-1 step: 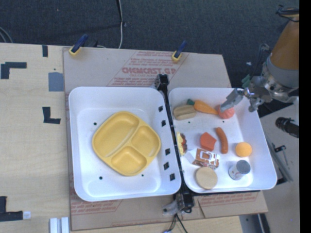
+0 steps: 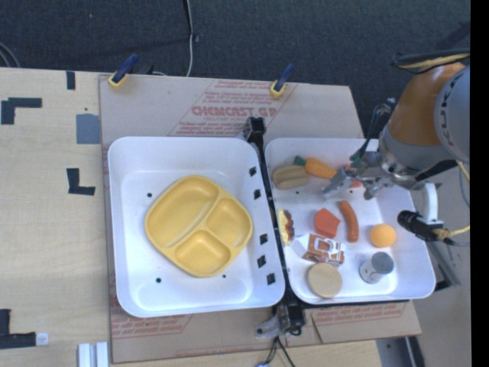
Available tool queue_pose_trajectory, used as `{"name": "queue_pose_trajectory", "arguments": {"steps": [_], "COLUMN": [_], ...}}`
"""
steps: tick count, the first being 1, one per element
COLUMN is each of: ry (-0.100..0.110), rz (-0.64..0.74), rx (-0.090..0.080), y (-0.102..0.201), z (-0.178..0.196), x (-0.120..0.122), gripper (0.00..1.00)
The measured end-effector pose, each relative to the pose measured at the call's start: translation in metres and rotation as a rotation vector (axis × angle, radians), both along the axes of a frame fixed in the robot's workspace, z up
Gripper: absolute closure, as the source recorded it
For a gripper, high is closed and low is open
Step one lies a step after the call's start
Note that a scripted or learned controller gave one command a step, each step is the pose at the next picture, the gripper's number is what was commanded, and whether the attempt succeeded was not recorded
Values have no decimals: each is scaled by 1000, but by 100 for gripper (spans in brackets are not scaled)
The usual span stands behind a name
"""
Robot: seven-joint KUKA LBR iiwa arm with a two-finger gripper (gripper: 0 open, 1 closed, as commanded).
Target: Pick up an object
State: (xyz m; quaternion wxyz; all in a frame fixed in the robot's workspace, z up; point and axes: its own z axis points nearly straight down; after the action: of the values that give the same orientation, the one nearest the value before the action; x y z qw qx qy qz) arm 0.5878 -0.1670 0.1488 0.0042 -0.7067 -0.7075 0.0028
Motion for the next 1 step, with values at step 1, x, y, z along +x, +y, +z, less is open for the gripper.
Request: {"name": "queue_pose_trajectory", "arguments": {"steps": [1], "ry": [-8], "rz": [1], "rx": [-2], "y": [41], "z": [-68], "x": [-23], "gripper": [0]}}
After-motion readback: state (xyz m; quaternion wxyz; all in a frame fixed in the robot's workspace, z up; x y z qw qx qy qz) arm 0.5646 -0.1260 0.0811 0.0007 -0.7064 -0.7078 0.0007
